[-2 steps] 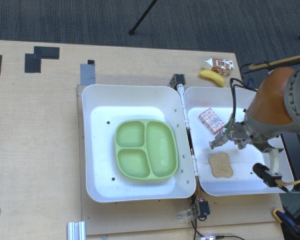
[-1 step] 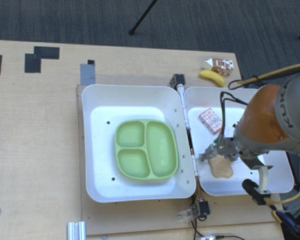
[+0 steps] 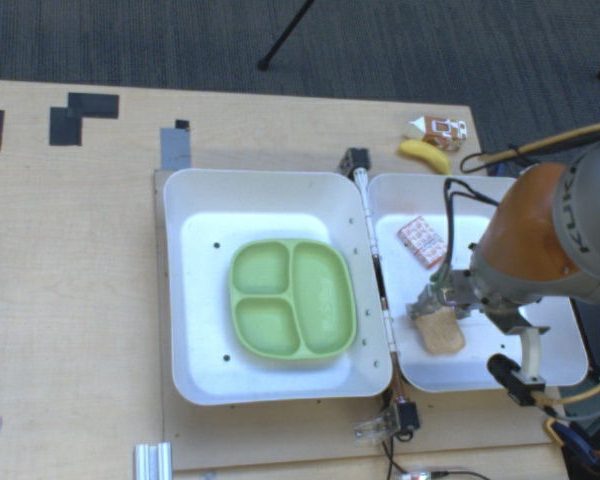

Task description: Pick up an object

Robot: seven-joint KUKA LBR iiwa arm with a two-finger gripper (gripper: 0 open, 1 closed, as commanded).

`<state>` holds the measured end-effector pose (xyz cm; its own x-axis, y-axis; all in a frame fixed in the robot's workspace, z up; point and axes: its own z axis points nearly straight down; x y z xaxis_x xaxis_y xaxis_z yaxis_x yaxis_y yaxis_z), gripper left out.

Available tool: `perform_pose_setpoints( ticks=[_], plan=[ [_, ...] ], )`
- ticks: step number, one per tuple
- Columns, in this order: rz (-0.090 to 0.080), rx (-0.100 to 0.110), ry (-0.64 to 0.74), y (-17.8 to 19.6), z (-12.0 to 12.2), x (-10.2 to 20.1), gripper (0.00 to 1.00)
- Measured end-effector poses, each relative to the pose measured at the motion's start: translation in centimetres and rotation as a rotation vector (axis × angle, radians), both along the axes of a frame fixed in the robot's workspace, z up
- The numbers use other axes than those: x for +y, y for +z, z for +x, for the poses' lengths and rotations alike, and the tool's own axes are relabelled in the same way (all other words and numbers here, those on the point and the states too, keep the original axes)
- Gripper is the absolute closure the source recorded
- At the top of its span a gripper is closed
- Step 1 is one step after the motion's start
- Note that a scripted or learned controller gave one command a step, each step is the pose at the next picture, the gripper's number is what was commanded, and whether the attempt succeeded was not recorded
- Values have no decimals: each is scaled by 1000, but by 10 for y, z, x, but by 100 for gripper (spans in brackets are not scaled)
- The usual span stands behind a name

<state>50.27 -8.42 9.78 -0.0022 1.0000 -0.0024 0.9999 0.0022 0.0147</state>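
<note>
End effector (image 3: 438, 301) sits directly over the tan bread-like piece (image 3: 442, 332) in the right bin (image 3: 480, 373); whether it is released or clenched, I cannot tell.

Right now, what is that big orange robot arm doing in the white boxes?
The arm has reached into the right bin, and its gripper is down at a tan, bread-like object, trying to pick something up. A small pink-patterned packet lies further back in that bin. The left bin holds a green divided plate. A banana sits outside on the bench.
</note>
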Motion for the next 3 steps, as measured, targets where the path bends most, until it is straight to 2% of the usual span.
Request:
perform_pose_setpoints(
  ticks=[1,2,3],
  plan=[
    [4,11,3,87,-11,76,100],
    [4,14,3,86,-16,187,100],
    [2,13,0,94,-15,122,100]
  ],
)
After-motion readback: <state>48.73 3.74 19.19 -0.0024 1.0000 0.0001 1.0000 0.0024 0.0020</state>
